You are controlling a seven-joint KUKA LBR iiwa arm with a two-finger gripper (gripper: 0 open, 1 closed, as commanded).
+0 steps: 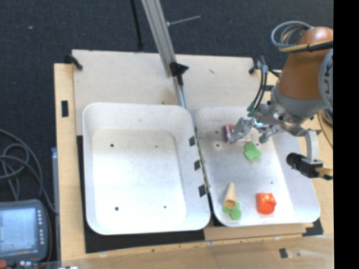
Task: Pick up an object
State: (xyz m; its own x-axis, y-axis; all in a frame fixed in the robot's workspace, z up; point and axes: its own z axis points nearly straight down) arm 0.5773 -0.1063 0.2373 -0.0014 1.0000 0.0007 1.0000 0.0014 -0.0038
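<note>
My gripper hangs over the far part of the right bin, and its two fingers stand apart with nothing between them. A small purple object lies just left of the left finger, touching or nearly touching it. Just below the fingertips, on the bin floor, lies a green piece. Nearer the front of the same bin are a tan cone, a green blob at the cone's wide end, and an orange-red block.
The left bin sits beside the right one, with black clips along their shared edge. A slanted aluminium pole rises from the bench behind the bins. The arm's orange band looms over the right bin's far right corner.
</note>
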